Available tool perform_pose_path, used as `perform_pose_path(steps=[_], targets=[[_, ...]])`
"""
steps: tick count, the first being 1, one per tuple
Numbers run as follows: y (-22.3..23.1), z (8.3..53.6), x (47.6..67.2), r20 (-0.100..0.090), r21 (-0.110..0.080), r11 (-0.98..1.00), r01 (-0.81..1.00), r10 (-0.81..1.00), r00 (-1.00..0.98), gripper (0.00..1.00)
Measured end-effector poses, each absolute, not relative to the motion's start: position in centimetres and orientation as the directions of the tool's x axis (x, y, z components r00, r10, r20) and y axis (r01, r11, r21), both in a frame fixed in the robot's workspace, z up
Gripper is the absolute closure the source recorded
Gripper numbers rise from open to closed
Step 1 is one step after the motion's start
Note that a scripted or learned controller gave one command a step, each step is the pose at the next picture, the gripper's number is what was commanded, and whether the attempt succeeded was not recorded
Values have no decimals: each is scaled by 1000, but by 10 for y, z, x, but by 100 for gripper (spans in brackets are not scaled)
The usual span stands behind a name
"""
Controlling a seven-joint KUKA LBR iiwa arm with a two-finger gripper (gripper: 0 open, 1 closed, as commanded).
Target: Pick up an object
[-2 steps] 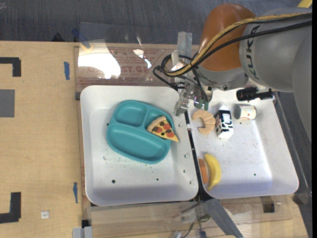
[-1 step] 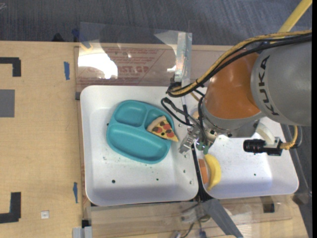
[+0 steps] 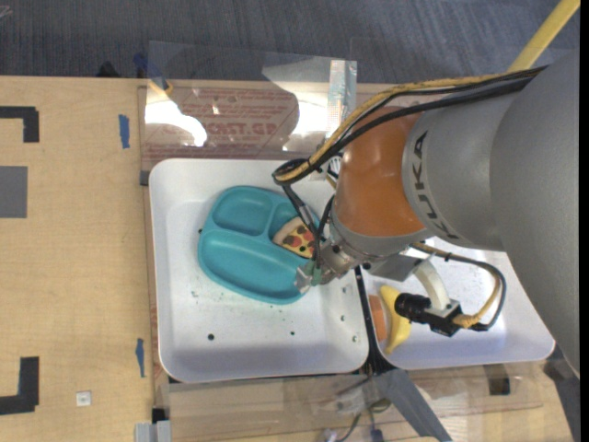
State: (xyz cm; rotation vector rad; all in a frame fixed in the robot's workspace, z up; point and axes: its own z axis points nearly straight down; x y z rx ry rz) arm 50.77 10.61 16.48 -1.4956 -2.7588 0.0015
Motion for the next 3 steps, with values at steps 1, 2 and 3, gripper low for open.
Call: perform_pose_path(steps=[1,2,3], targets=[[166,135,509,0,-2,129,992,992,-129,100],[215,156,494,0,-2,-242,970,970,242,100],[225,148,487,-3,-2,-612,791,791,612,100]])
